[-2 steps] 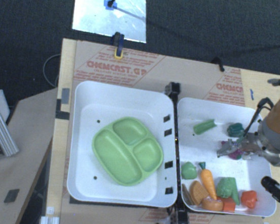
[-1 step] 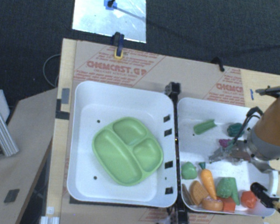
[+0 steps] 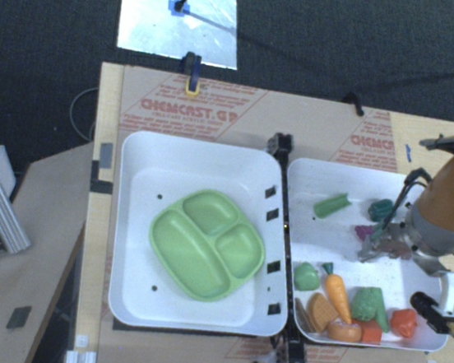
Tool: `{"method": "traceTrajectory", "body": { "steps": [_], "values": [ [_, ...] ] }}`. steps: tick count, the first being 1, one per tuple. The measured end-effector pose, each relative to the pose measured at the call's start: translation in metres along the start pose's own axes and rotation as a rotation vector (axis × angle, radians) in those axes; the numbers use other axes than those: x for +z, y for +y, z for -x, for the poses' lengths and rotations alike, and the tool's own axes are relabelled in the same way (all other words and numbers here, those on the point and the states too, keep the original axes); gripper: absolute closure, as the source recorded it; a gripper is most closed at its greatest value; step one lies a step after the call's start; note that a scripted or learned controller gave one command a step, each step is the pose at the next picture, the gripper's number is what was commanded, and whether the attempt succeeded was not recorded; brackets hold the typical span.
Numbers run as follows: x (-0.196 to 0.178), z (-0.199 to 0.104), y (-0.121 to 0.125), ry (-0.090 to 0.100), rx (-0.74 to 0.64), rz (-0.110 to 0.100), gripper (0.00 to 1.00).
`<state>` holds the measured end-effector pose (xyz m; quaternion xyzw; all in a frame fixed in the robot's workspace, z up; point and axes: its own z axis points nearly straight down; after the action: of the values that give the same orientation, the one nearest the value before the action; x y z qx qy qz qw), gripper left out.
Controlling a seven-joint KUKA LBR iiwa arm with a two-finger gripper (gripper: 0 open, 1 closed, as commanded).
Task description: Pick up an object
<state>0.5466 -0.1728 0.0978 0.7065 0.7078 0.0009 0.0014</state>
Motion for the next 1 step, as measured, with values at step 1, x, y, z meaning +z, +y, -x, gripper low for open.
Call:
{"method": "traceTrajectory", "body": {
  "steps": [1],
  "values": [
    [-0.0449, -0.0046, -0.002, 0.0, -0.002, 0.001, 1.0]
  ]
}}
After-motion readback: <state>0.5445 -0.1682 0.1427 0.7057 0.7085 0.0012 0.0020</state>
